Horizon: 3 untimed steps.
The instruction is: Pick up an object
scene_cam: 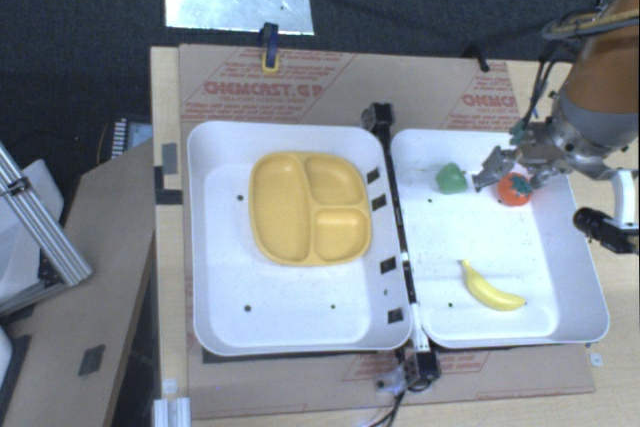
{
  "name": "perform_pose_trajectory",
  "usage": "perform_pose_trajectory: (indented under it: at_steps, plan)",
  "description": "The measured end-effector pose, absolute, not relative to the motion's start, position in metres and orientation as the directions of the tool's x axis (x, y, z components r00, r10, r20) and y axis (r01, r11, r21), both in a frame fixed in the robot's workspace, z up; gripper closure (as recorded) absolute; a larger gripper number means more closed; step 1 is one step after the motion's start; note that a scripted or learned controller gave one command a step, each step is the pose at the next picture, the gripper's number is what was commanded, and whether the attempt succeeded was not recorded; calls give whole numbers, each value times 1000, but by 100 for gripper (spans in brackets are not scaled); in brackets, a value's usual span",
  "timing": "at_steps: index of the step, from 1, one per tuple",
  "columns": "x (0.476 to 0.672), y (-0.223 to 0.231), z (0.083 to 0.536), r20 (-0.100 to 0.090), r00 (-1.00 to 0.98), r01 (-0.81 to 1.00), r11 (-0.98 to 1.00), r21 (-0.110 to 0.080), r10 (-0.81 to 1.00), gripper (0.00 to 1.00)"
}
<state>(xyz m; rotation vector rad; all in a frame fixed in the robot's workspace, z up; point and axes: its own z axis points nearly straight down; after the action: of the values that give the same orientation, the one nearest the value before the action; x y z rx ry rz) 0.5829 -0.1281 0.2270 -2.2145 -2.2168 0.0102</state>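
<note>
A banana (492, 290) lies nearest in the right bin (570, 315); farther back the gripper (510, 170) hangs over a red-orange toy (515, 192), a green one (452, 178) beside it. How far it is open cannot be told. A closing finger might nudge the round toy away. Beyond, the desk (330, 80) meets dark carpet.

Grey rounded arm (600, 120) at right, broad orange band (606, 65) above wrist. Thin dark cables run alongside upper part. Metallic grey gripper (510, 170) with angular silver fittings and small teal spot near base. Black fitting sits lower on arm.
</note>
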Motion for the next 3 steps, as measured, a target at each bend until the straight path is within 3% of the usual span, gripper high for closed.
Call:
perform_pose_trajectory:
  at_steps: [1,3]
  plan:
    - [585,-128,233,0,-3,1000,3,1,1000,0]
    - [577,-121,123,0,-1,1000,1,-4,1000,0]
